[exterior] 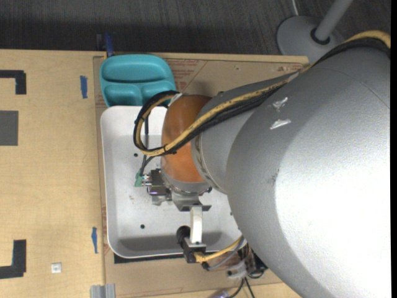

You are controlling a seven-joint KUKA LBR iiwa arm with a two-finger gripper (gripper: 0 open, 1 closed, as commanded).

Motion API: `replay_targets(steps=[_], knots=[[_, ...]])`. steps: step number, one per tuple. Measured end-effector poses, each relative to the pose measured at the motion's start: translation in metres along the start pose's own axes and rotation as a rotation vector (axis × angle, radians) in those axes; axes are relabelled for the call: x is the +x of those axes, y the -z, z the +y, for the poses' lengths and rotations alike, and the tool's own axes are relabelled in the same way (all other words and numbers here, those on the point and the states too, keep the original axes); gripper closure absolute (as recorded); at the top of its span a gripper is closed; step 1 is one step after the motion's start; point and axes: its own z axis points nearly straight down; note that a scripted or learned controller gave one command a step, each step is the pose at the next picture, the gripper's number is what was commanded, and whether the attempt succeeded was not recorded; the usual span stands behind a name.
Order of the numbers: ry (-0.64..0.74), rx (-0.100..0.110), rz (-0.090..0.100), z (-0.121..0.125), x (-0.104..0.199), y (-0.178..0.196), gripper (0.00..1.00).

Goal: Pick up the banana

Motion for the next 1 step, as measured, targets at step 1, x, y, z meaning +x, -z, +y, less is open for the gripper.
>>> replay_targets(steps=[1], knots=[[-0.377,0.000,-0.004,-0.0090,0.0074,-0.0369,1.00]])
